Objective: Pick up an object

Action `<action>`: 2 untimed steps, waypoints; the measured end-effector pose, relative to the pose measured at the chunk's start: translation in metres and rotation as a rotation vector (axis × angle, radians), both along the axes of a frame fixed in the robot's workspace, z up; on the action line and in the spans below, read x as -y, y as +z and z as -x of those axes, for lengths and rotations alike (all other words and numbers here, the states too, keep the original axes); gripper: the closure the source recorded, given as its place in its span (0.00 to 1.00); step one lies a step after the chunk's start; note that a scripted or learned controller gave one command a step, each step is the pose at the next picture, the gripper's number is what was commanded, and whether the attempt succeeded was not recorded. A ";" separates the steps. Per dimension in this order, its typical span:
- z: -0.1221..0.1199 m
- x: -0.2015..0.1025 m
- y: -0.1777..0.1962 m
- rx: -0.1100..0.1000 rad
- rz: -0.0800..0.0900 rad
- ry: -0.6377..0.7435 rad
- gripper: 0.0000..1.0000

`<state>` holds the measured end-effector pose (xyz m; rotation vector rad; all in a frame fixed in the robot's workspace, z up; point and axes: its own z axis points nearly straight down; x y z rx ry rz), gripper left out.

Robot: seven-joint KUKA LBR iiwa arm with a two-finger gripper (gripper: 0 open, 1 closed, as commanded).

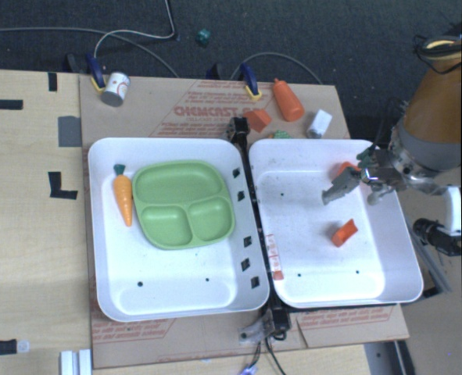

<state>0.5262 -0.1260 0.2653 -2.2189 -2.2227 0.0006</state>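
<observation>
Camera view: gripper [354, 184] over upper right of the right bin [395, 287], fingers spread, nothing between them. An orange block [344, 232] lies below it, apart, on the bin floor. Judged step: approach, no grasp yet. Next: shift down-frame over the block, descend, close.

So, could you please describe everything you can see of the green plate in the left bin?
The green plate is a pale green, rounded-square divided dish, plastic by its look, with one wide compartment above two smaller ones. It lies flat and upright in the left bin, slightly rotated. A toy carrot lies close beside its left edge; contact is unclear.
</observation>
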 end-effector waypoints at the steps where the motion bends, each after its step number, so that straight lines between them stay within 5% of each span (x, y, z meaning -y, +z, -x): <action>1: 0.013 0.056 -0.048 -0.002 0.001 -0.003 0.00; 2: -0.001 0.086 -0.170 0.001 0.000 -0.001 0.00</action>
